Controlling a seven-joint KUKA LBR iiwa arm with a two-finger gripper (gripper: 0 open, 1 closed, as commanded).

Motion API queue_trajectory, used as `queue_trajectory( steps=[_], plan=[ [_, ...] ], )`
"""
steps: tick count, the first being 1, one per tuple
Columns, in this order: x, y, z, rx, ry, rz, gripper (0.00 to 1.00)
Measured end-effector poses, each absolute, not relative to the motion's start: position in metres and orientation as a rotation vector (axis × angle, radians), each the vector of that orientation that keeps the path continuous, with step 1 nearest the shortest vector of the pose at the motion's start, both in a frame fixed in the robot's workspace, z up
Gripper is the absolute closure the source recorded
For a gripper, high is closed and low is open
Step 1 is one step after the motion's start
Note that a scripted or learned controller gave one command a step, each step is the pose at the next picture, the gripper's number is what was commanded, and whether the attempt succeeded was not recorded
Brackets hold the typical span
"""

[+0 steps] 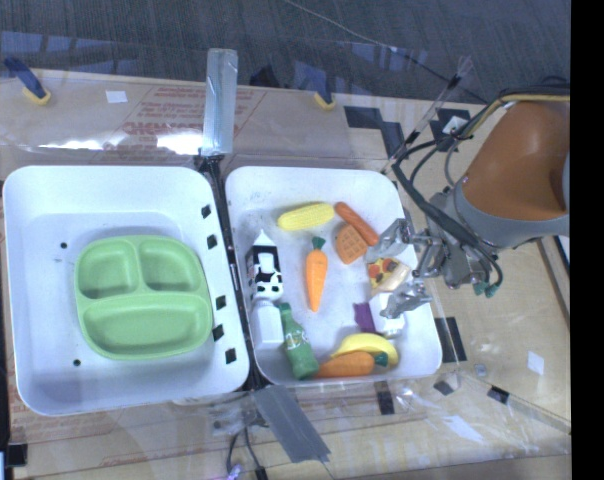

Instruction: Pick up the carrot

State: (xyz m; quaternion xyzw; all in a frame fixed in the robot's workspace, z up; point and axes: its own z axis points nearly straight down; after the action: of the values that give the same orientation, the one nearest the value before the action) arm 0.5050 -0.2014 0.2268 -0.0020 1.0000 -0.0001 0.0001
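Observation:
The carrot (316, 274), orange with a green top, lies lengthwise in the middle of the right bin (282, 180), its tip pointing toward the front. My gripper (399, 268) hangs over the bin's right side, well to the right of the carrot and not touching it. Its fingers (392, 236) stand spread apart, open. A small pizza-slice toy (386, 274) lies in the bin below the gap between them.
Around the carrot are a corn cob (305, 216), a sausage (357, 222), a waffle (349, 245), a cow-patterned bottle (266, 274), a green bottle (296, 344), a banana (368, 346) and a purple piece (364, 316). The left bin (22, 208) holds a green divided tray (142, 296).

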Motion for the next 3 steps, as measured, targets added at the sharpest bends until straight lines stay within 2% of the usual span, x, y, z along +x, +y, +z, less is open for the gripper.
queue_trajectory(
  steps=[1,2,3],
  plan=[
    [0.507,-0.153,0.092,0.022,3.139,0.0,0.0],
    [0.508,-0.151,0.102,0.007,3.139,0.0,1.0],
    [0.538,-0.037,0.196,-0.026,3.132,0.004,1.0]
  ],
)
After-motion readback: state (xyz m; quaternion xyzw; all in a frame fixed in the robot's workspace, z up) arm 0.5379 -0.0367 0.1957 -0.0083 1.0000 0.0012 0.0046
